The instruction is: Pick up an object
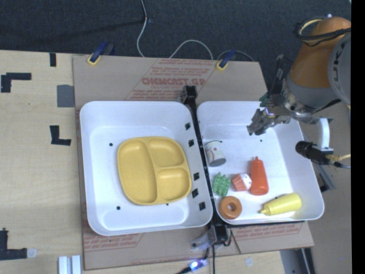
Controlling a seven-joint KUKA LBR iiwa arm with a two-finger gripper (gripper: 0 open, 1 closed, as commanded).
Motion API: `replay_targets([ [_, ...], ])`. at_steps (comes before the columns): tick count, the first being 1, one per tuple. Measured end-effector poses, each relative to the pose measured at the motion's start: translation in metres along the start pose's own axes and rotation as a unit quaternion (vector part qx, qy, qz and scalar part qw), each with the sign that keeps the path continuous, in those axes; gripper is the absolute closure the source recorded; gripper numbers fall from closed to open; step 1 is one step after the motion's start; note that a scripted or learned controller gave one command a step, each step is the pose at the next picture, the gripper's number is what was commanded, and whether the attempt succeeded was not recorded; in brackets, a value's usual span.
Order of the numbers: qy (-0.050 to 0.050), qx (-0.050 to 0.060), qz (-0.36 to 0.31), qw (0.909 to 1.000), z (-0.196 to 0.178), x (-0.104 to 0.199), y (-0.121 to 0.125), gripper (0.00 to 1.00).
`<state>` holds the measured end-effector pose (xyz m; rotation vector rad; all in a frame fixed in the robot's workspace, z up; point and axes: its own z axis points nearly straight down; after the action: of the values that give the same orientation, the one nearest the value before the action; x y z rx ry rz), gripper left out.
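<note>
No one object is singled out by the task; the candidates all lie in the right-hand shallow white plastic bin. Near its middle stands an orange-red plastic bottle with a small cap, lying roughly along the bin's length. Just beside it, on the side toward the divider, sits a small red-and-white toy piece, touching or nearly touching a green leafy toy vegetable. In front of those rests a brown ring-shaped toy doughnut, and near the front right corner lies a yellow plastic squeeze bottle on its side. A small pale cylindrical cup or can lies close to the divider, apart from the rest.

The two-finger gripper hangs over the back part of this bin, above bare floor, well apart from every object. Nothing sits between its fingers; whether they are spread or closed cannot be told from this angle.

The left-hand white bin holds a yellow three-compartment plastic plate. Both bins rest on a brown cardboard sheet on the wooden bench.

As a judgement, the step in hand is the approach: no grasp has been made. The next move calls for travel forward toward the cluster, a descent over one chosen item, and fingers aligned across its narrow width; the orange-red bottle is the nearest tall target, though its close neighbours could get in the way.
</note>
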<state>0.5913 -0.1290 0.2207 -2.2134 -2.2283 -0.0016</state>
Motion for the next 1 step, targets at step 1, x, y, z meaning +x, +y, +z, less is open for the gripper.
replay_targets([
  [1, 0.000, 0.001, 0.000, 1.0000, 0.0103, 0.0566, -0.0024, 1.00],
])
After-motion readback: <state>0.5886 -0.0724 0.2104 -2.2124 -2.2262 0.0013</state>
